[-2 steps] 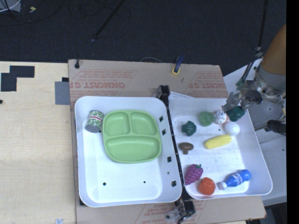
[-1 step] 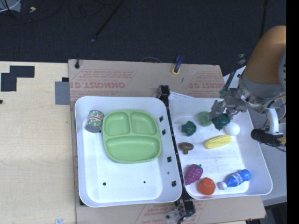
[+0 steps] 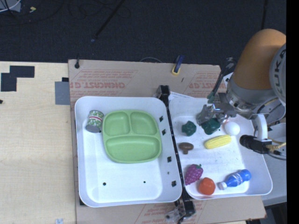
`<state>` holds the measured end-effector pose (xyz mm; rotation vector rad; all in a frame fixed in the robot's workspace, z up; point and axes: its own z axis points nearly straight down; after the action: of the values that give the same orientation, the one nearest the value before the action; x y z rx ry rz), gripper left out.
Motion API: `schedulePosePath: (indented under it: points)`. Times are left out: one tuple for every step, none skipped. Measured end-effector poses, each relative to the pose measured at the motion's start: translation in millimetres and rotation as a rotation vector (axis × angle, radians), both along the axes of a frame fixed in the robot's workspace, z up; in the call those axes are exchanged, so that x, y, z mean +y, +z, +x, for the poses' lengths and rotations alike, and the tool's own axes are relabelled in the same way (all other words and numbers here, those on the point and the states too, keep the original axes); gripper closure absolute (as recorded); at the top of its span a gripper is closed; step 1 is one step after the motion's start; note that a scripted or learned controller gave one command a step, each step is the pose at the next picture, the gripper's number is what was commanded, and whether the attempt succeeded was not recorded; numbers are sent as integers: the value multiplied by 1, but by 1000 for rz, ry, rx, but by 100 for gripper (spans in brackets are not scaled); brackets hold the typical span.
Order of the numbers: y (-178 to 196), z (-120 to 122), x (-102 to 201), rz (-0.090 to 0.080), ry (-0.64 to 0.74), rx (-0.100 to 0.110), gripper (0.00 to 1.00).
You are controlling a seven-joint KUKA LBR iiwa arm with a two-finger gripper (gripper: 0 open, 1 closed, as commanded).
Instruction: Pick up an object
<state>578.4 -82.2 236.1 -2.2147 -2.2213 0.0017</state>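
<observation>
- The gripper (image 3: pixel 209 117) sits low in the right bin (image 3: pixel 266 183), near its back edge, directly over a dark green vegetable (image 3: pixel 212 125); whether it grips, I cannot tell.
- The vegetable looks light, rigid, smooth plastic; best pinched across its middle.
- An egg (image 3: pixel 231 128) and corn (image 3: pixel 217 142) lie just beside.

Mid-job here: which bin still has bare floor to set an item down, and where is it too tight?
Left bin: open floor in front of the green divided plate, down to the near wall. Right bin: a small patch between the corn cob, grape bunch and blue bottle. Crowded by the pincer, around the dark green toys and egg.
</observation>
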Motion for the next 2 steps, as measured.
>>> schedulePosePath:
  points:
    - [5,-19,46,0,1,1,100]
    - [-12,-26,100,-1,1,1,100]
